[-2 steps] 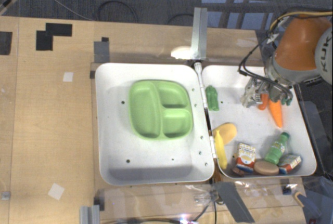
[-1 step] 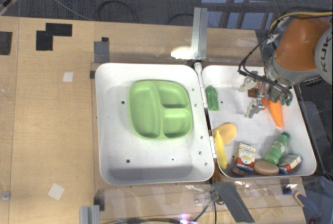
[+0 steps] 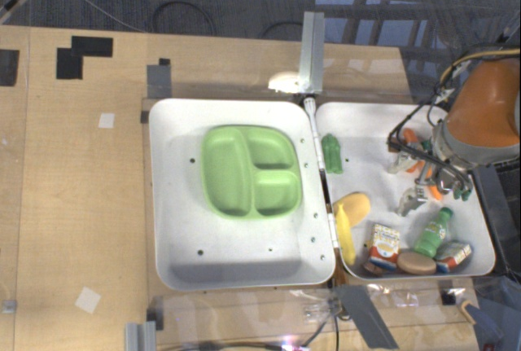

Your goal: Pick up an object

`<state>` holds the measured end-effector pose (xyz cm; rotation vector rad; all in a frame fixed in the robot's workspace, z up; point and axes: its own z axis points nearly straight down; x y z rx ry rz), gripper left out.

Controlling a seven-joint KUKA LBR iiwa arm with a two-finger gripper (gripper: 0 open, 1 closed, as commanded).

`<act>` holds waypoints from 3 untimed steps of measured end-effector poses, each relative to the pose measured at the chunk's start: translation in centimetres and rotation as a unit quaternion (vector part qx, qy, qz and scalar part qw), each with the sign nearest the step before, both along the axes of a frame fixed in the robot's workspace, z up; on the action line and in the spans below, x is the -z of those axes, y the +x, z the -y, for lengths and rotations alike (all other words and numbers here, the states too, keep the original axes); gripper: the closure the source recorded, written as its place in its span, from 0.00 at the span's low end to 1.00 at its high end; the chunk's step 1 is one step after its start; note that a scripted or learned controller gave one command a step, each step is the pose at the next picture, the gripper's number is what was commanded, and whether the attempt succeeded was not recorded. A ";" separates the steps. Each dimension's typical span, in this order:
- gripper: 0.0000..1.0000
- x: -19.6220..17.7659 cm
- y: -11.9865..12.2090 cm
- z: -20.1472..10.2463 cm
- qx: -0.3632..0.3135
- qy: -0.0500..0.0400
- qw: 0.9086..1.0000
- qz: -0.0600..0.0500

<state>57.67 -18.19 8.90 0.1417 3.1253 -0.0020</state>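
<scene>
In the right bin (image 3: 383, 117), gripper (image 3: 418, 199) low over bare floor; how its jaws stand, I cannot tell. Nearest pick: green bottle (image 3: 433, 232) just beside it, crowded by a small carton (image 3: 384, 244) and brown disc (image 3: 416, 263). Best to centre over the bottle's body, drop straight, avoid nudging neighbours.

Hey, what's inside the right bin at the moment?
The right bin holds a green pickle, a banana, a small carton, a green bottle and a brown disc. The gripper and arm cover the far right corner, so anything beneath is hidden.
</scene>
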 end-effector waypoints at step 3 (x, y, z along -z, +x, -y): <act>0.00 -4.3 1.8 0.2 -0.182 -0.002 0.983 -0.001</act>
